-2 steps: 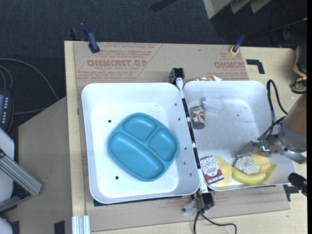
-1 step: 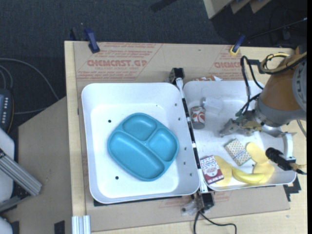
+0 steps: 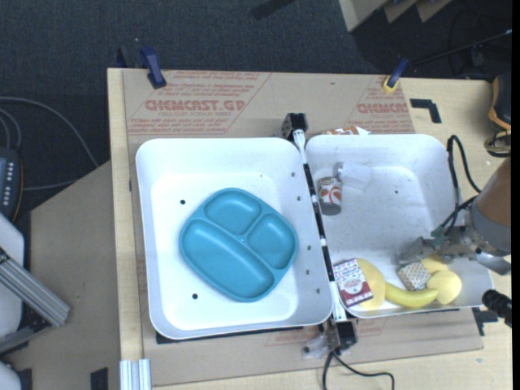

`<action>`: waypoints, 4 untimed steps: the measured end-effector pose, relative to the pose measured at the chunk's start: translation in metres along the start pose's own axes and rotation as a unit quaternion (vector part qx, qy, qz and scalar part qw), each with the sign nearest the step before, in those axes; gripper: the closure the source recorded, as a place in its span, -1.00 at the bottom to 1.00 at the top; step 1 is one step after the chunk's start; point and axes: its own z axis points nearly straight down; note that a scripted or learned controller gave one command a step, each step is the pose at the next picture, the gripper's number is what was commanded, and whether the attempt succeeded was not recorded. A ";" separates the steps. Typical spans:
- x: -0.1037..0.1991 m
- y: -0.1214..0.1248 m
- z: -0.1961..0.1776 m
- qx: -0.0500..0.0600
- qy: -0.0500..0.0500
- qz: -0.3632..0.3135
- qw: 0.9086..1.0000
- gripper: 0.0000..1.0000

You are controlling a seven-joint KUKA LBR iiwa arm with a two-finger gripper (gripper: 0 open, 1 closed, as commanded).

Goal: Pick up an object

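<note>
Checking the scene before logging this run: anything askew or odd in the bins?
Mostly tidy. The blue divided plate lies flat but turned at an angle in the left bin. In the right bin, the small red-and-white can leans against the divider, and the banana crowds the front corner.

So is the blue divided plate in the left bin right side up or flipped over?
Right side up: the blue divided plate shows its three recessed compartments facing the camera, lying flat on the left bin floor.

The left bin [image 3: 154,218] holds a divided plate [image 3: 236,243] in its middle. In the right bin [image 3: 390,157], a can [image 3: 329,195] stands near the left wall, and a small box [image 3: 349,281], a banana [image 3: 410,295] and the gripper [image 3: 426,254] are at the front.
</note>
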 end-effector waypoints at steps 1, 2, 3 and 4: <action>0.006 0.114 0.000 -0.001 0.000 -0.001 1.000 -1.00; -0.009 0.023 -0.082 0.000 0.000 0.000 1.000 -1.00; 0.014 0.031 -0.039 0.001 0.000 -0.001 1.000 -1.00; 0.004 0.025 0.000 0.001 0.000 0.000 1.000 -1.00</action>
